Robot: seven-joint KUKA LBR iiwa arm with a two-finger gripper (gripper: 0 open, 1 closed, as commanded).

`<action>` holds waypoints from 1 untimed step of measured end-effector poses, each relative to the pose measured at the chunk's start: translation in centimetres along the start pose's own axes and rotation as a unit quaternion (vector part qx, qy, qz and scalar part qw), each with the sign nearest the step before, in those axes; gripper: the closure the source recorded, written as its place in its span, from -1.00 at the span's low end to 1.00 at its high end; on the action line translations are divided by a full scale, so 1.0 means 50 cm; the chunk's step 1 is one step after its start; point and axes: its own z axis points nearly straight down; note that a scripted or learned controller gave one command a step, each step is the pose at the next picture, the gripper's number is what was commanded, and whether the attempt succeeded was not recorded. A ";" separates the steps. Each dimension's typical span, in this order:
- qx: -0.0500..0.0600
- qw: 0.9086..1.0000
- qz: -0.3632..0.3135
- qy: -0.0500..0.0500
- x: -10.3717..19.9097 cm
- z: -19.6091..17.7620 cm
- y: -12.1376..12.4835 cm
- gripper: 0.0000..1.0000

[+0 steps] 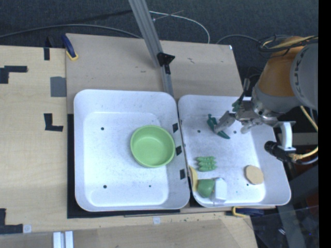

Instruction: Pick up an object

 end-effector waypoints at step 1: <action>0.001 1.000 0.000 0.001 0.020 0.119 -0.011 -1.00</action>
